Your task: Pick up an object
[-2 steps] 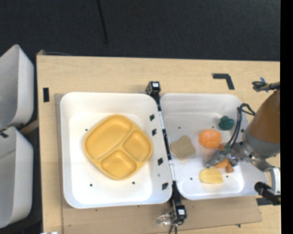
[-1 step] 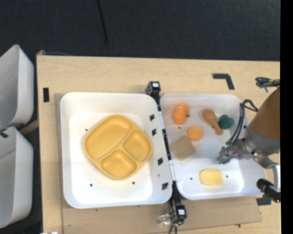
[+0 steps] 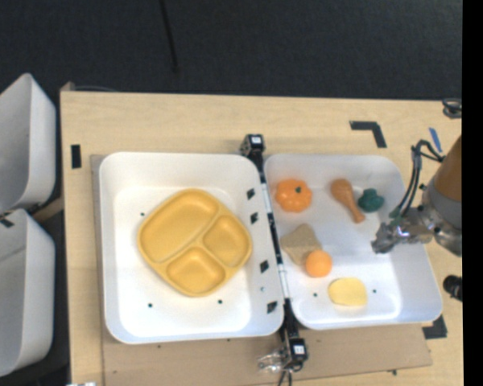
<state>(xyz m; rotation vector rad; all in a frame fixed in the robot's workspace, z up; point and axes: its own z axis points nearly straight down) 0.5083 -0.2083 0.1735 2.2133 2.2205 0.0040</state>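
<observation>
Above the right white bin [image 3: 402, 300], the metal gripper [image 3: 389, 238] hovers near a green toy [image 3: 371, 200]; finger state unclear.

Arm [image 3: 447, 191] cut off at right edge, just wrist end in frame. Hand [image 3: 386, 240] small & blurry; can't tell how its fingers stand. Green thing [image 3: 371, 199] at carrot's [image 3: 348, 199] far end too small to ID, touching or just beside, unclear. Tan lump [image 3: 299, 241] partly behind orange ball [image 3: 318, 263], shape unclear. Surface [image 3: 185, 123] runs off bottom edge. White shapes [image 3: 12, 215] at left cut by edge.
</observation>
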